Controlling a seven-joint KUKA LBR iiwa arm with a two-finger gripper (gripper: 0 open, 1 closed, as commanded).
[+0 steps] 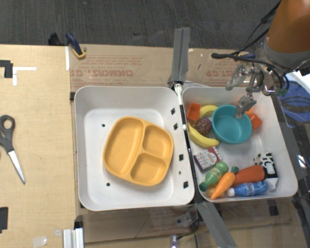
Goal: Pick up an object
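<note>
The gripper (pixel 244 106) is seen above the far rim of the teal bowl (pixel 231 127) in the right bin (pixel 284 154); its opening cannot be told. A banana (pixel 201 136) is partly hidden behind the bowl.

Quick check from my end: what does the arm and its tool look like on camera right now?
The arm shows a broad orange band with a grey section just below it. Dark cables run along its left side down toward the wrist. The tool is bare grey metal, a cluster of small brackets and fittings, with slim metal fingers pointing down. I can make out no markings on it.
</note>
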